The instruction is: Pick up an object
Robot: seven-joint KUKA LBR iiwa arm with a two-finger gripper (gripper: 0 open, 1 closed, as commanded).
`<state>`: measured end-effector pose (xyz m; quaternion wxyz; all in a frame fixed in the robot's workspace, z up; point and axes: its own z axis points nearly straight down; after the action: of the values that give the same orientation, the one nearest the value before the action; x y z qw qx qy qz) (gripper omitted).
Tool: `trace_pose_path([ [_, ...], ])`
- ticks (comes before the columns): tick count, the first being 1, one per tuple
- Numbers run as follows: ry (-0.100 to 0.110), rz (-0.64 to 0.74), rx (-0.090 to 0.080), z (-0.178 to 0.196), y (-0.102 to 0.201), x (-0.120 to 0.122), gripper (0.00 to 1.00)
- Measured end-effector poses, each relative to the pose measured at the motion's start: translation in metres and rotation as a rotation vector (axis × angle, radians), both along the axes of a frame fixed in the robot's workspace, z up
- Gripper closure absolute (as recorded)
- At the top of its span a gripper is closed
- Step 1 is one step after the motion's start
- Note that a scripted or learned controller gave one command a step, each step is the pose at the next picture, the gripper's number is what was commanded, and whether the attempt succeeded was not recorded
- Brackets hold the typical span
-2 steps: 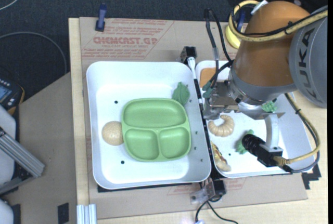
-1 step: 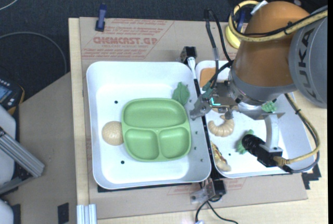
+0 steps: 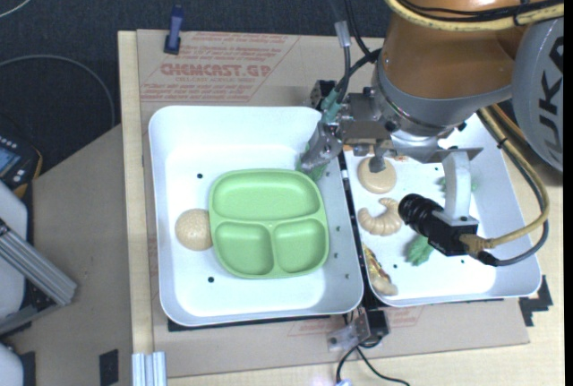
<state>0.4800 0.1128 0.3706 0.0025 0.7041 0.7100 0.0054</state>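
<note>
While my gripper [image 3: 329, 135] hangs over the divide between the bins, its state I cannot tell, I judge I am still choosing: the croissant [image 3: 380, 218] lies in the right bin [image 3: 510, 281], needing descent.

Robot lab — cabled arm [image 3: 466, 26], white bins [image 3: 170, 196], taped cardboard [image 3: 224, 62]
</note>
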Motion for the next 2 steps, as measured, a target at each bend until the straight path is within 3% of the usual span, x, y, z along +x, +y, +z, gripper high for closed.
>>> trace_pose_path([
  [1,0.008,-0.007,-0.004,0.005,-0.004,0.000,1.00],
  [2,0.001,-0.005,-0.001,0.084,0.018,0.000,1.00],
])
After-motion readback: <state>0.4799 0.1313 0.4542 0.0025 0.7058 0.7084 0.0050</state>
